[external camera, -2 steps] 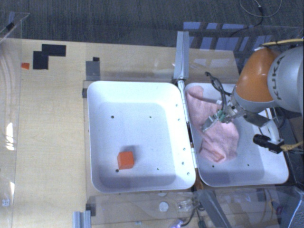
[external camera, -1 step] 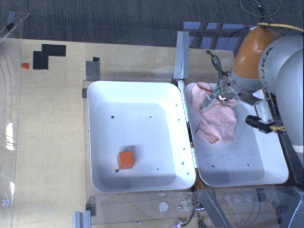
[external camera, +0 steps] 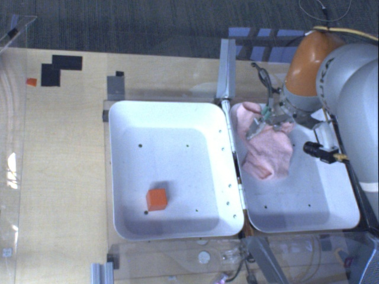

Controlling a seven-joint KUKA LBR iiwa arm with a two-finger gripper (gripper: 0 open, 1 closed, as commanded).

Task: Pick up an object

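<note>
Bench (external camera: 59, 176), left portion: one small orange marker (external camera: 31, 82) and one black stepped shape (external camera: 59, 68) in the upper left of the frame.

Bins: two, side by side. The left bin (external camera: 172, 123) occupies the centre of the frame and contains one orange block (external camera: 157, 199), lying at its lower left, apart from the walls.

The right bin (external camera: 308, 212) contains one pink cloth (external camera: 266, 149), crumpled, lying in the bin's upper left area beside the divide between the two bins.

Arm (external camera: 349, 81): one, grey with an orange band, entering at the upper right of the frame. Its gripper (external camera: 267, 118) is down on the upper part of the cloth. Whether the fingers are apart or together cannot be determined; contact with the fabric appears likely.
</note>
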